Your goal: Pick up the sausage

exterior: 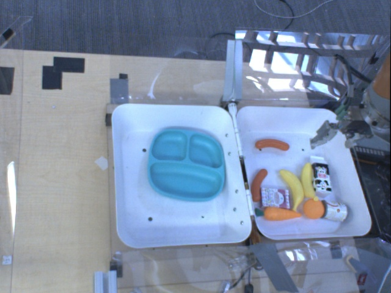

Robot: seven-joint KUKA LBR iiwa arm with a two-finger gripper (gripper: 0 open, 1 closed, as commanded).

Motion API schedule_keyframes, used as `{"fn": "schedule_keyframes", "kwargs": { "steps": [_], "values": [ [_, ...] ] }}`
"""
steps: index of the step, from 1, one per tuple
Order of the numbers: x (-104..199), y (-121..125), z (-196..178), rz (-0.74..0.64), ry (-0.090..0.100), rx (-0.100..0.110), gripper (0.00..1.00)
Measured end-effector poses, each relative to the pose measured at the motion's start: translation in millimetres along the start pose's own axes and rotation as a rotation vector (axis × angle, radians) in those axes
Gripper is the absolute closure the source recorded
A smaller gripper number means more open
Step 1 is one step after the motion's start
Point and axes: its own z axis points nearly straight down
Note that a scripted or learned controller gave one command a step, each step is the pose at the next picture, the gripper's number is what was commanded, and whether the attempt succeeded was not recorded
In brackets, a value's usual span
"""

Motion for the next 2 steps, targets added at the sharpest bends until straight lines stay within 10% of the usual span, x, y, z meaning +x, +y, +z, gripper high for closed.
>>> {"fn": "schedule_keyframes", "kwargs": {
  "steps": [1,2],
  "values": [
    [89,67,63,-0.207,0.001,0.000,0.00],
    [66,41,159,-0.184,-0.001,-0.007,0.00]
  ]
}}
